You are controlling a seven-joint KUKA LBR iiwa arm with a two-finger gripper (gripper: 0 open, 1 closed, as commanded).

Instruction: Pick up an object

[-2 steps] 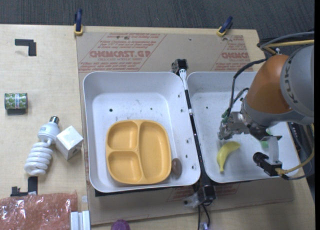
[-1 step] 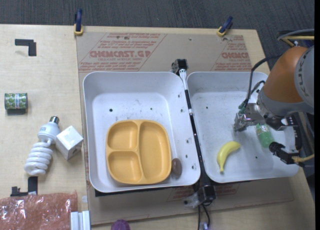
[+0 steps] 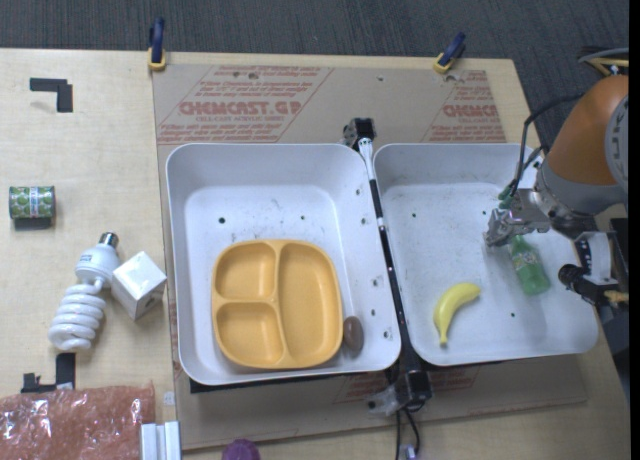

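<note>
Left bin [image 3: 190, 248] holds a divided plate [image 3: 277, 303]; right bin [image 3: 440, 178] holds a banana [image 3: 453, 309], with a bottle [image 3: 527, 266] to its right.

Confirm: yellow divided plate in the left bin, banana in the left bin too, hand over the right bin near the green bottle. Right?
Not quite. The banana lies in the right bin, not the left, as the camera view shows. The rest holds: the yellow divided plate is in the left bin, and the hand is over the right bin near the green bottle.
</note>
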